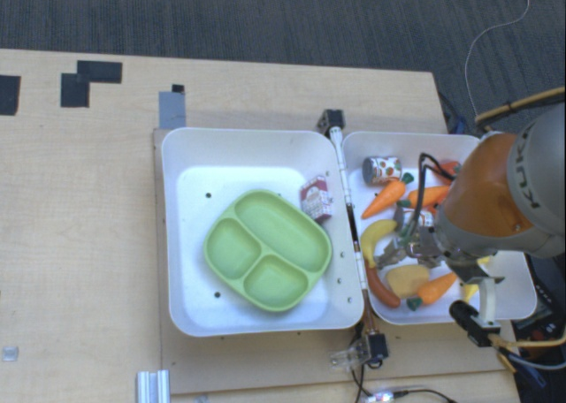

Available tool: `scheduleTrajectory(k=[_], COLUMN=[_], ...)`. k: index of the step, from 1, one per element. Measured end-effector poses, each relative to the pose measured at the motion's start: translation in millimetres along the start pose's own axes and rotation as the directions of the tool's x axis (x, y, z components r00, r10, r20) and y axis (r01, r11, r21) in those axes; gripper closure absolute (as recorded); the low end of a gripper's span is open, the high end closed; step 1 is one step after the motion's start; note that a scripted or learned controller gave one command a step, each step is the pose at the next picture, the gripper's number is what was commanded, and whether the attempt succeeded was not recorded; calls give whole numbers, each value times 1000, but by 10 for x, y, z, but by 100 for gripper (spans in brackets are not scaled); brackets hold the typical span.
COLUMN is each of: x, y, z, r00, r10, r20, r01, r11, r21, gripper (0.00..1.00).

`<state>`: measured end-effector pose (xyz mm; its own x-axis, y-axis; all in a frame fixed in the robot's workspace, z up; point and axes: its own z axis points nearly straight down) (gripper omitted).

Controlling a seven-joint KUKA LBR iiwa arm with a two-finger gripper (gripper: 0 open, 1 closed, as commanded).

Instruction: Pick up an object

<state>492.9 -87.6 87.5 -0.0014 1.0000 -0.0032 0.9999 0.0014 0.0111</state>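
My gripper (402, 238) reaches into the right bin (522, 300) from the right, low over a pile of toy food. Right beside it lie a yellow banana (375, 237), a pale yellow potato-like piece (405, 281) and a small carrot (436, 288). A longer carrot (384, 199) and a small can (382, 168) lie toward the bin's far side. A reddish sausage (379, 287) rests along the near left wall. The arm's grey and orange wrist (482, 198) hides the bin's right half. I see nothing clearly held.
The left bin (190, 216) holds a green divided plate (268, 249) and a small red-and-white packet (316, 199) near its right wall. A black clamp (332, 118) sits where the bins meet at the far side. Cables lie at the near right corner.
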Motion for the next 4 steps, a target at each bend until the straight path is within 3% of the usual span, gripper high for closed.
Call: scheduleTrajectory(k=[1, 2, 3, 4], x=[6, 6, 12, -1025], y=[24, 23, 41, 274], z=[-114, -113, -220, -221], r00=[1000, 1000, 1000, 1000], r10=[-2, -2, -4, -1], r20=[0, -1, -1, -2], r01=[2, 2, 4, 1], r11=[1000, 1000, 1000, 1000], r21=[-6, -5, -9, 9], gripper=[100, 0, 100, 100])
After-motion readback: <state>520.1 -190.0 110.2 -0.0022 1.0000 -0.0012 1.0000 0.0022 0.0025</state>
